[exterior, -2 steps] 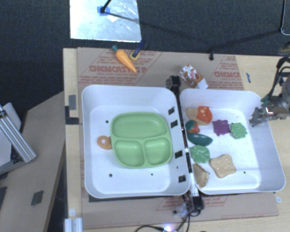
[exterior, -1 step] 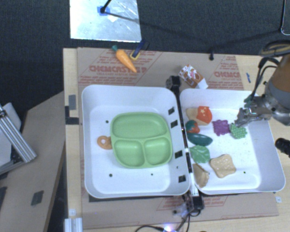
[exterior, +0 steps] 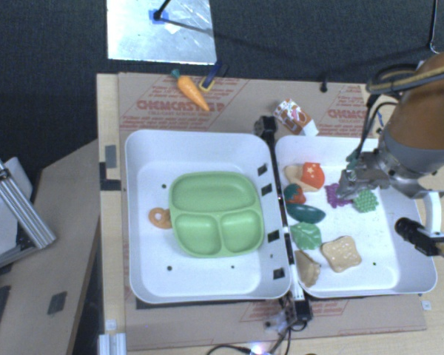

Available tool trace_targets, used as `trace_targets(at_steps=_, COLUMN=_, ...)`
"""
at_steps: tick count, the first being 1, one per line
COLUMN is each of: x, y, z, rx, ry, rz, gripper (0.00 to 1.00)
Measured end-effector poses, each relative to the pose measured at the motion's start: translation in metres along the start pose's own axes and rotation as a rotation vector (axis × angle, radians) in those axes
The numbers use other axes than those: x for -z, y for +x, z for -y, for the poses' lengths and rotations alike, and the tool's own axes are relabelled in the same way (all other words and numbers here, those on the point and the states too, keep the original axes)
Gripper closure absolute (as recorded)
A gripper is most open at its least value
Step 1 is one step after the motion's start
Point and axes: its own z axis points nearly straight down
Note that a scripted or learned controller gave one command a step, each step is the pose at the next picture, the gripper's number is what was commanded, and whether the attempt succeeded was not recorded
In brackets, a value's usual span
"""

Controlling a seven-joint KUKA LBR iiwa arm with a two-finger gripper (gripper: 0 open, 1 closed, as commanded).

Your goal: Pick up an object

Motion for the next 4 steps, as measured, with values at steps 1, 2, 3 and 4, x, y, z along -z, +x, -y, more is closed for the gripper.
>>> trace_targets(at_steps=1, x=0.006, y=0.055, z=0.012, rx=0.0, ry=0.0, rz=0.0, gripper=1.0)
trace_targets(at_steps=2, x=0.001, y=0.098, z=0.018, rx=-0.002, ry=0.001, rz=0.001, gripper=1.0)
trace_targets(at_steps=3, x=-0.01, y=0.085, z=0.029, rx=-0.01, ry=0.001, rz=0.003, gripper=1.0)
trace_targets(at_steps=4, x=-0.004, y=0.086, z=0.012, rx=-0.006, ry=-0.002, rz=0.003, gripper=1.0)
